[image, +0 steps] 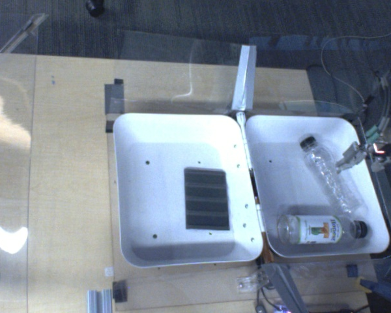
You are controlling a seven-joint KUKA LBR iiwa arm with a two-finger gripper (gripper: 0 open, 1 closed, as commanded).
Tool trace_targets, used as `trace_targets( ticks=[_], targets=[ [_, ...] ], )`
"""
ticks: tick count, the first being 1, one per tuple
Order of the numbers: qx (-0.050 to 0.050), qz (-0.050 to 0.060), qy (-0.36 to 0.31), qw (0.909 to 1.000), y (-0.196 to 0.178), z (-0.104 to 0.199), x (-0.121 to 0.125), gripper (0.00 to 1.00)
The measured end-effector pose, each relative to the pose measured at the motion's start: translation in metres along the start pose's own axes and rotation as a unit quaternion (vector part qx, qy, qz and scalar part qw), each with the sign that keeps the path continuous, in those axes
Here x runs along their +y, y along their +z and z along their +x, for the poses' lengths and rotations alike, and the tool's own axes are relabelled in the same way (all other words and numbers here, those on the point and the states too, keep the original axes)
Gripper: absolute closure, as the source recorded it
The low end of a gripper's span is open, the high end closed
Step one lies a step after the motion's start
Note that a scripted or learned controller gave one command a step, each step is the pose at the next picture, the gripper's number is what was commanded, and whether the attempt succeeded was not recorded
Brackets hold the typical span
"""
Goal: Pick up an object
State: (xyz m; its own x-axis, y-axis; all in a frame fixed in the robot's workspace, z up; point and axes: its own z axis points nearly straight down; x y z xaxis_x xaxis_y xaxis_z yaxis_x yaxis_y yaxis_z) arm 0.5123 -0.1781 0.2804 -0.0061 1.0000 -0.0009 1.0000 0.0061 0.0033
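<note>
A clear plastic bottle [329,173] with a dark cap lies at a slant in the right bin [274,142]. A second bottle [316,229], with a white label and a dark cap, lies on its side along that bin's front wall. A dark ridged rectangular block [206,199] lies flat in the left bin [143,149]. My gripper [350,155] reaches in over the right bin's right rim. Its tip is low beside the upper part of the clear bottle, close to it or touching it. Nothing is visibly held.
A metal bar [243,87] stands behind the seam between the two bins. Cables and arm hardware [384,135] crowd the right edge. The wooden bench [52,175] stretches left of the bins under a clear sheet.
</note>
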Motion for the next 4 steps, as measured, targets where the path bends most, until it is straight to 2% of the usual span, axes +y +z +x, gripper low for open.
trace_targets(
  ticks=[1, 2, 3, 4],
  targets=[
    [0.001, 0.000, -0.091, 0.9958, 0.102, 0.026, 0.067, 0.00],
    [0.000, -0.001, -0.077, 0.9970, 0.176, -0.010, 0.146, 0.00],
    [0.000, -0.002, -0.135, 0.9908, 0.129, -0.009, 0.112, 0.00],
    [-0.001, -0.003, -0.169, 0.9856, 0.194, 0.013, 0.146, 0.00]
  ],
)
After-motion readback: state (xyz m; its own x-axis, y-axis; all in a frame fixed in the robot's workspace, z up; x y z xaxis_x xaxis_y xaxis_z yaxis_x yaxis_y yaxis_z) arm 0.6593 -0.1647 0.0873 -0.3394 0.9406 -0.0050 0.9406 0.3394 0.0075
